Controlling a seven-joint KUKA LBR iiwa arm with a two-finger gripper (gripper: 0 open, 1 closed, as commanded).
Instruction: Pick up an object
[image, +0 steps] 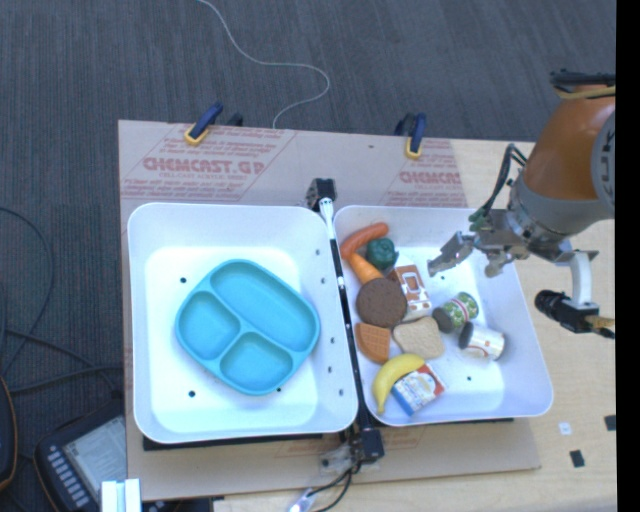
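Gripper (470, 255) hovers over right bin (530, 350), fingers (447, 258) spread open, holding nothing. Green-lidded jar (458, 311) lies just below them, apart; red-white carton (411, 289) to their left.

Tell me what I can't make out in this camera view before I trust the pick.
- Gripper: blurred over the right bin; whether anything sits between its parts is unclear.
- Arm: cut off by the view's right edge.
- Box beside the banana: label too small to read.
- Waffle: partly covered by the brown cookie.
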